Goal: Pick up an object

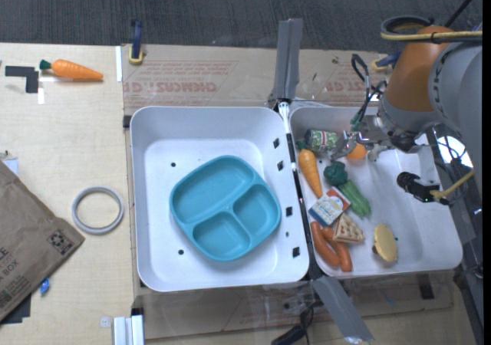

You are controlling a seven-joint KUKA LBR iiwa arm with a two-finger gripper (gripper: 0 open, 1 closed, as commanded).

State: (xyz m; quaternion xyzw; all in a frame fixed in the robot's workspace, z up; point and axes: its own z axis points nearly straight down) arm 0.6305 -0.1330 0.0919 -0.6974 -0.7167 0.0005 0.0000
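Dark carpet runs along the top of my view, and below it sits the pale worktop with two white bins side by side. From my seat the left bin holds a blue divided plate lying flat near its centre. At nine o'clock from that bin I see a grey ring on the worktop, a brown cardboard box at its seven o'clock, and a toy carrot far up at eleven o'clock of the view.

The right bin carries the clutter. A second carrot lies along its left wall, a green can at that carrot's one o'clock, a broccoli piece just beside it, and a green pod at the broccoli's four o'clock. Lower down I make out a small printed packet, a cracker, two sausages touching each other, and a yellow-brown round piece at three o'clock from the cracker.

The arm comes in from three o'clock. Its claw is down in the right bin's upper part, pinching a small orange object between its fingers, right of the can.
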